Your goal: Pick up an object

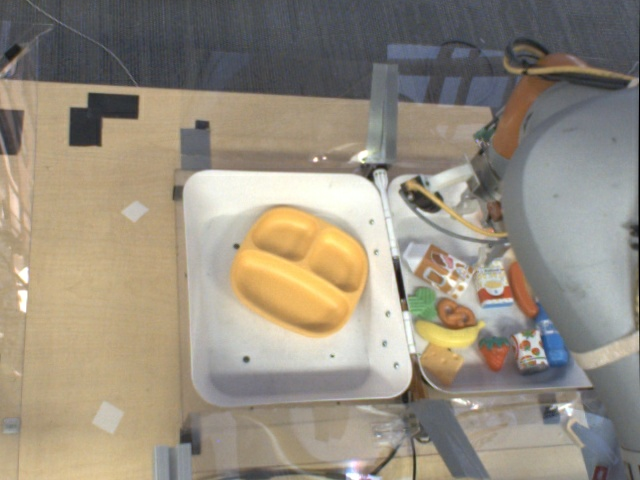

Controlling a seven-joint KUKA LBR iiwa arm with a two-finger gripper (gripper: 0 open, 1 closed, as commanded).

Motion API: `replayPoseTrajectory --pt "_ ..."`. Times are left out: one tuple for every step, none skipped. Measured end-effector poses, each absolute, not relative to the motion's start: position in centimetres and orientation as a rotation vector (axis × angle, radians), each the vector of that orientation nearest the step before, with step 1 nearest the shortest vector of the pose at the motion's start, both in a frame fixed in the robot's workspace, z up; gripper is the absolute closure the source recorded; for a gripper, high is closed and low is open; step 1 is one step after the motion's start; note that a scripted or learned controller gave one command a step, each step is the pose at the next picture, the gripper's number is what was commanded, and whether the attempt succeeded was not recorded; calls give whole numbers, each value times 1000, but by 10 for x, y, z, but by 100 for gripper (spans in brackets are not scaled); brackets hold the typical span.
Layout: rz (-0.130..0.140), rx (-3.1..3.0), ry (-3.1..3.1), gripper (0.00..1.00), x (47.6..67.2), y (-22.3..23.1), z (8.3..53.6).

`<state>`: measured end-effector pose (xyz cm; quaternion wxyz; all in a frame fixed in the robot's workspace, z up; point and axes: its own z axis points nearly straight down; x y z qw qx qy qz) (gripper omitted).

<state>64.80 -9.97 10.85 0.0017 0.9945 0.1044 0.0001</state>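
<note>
Grey arm (575, 258) looms over the right bin (500, 386) of toy food

On the table (90, 268), the left bin (215, 368) at centre holds a yellow divided plate (300, 268); lower right lie a banana (447, 334), a strawberry (493, 352) and small cartons (443, 268); whether the fingers are clenched I cannot tell

Yellow tray (300, 270) filling left bin's (210, 368) middle, toy food (450, 313) crowding right bin (500, 383), arm (575, 228) overhanging it

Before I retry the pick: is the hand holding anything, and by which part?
Cannot tell: the grey arm covers the right bin where it reaches down.
</note>
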Motion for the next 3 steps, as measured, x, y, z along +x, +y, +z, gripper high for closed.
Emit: replayPoseTrajectory --pt "19 3125 328 0 665 -71 191" --pt "12 3076 621 0 659 -125 267" --pt "1 3100 507 0 653 -128 239"
